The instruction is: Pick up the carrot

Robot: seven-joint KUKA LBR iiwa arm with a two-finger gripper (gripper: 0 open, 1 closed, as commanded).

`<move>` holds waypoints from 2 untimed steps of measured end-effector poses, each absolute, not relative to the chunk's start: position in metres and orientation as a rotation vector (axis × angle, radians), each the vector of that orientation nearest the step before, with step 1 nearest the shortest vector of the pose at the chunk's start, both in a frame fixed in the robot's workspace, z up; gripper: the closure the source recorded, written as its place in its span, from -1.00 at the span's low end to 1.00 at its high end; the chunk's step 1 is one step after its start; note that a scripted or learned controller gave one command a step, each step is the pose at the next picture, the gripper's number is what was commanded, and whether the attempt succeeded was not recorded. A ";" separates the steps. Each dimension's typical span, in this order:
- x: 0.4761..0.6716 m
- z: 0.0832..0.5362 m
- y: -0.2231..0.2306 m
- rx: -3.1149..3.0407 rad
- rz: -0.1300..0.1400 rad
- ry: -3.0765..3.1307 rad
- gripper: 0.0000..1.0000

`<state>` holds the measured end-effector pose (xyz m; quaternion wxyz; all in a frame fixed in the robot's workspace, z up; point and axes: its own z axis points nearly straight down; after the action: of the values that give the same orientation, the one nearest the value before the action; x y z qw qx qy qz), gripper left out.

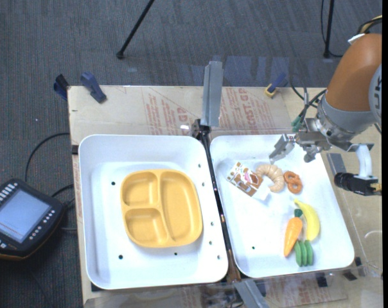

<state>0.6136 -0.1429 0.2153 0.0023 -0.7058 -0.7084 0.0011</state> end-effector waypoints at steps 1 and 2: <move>0.563 0.098 -0.182 -2.295 0.015 -2.123 -1.00; 0.505 0.084 -0.148 -2.166 0.005 -2.262 -1.00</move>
<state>0.5048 -0.1477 0.0841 0.0049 -0.6915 -0.7224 0.0016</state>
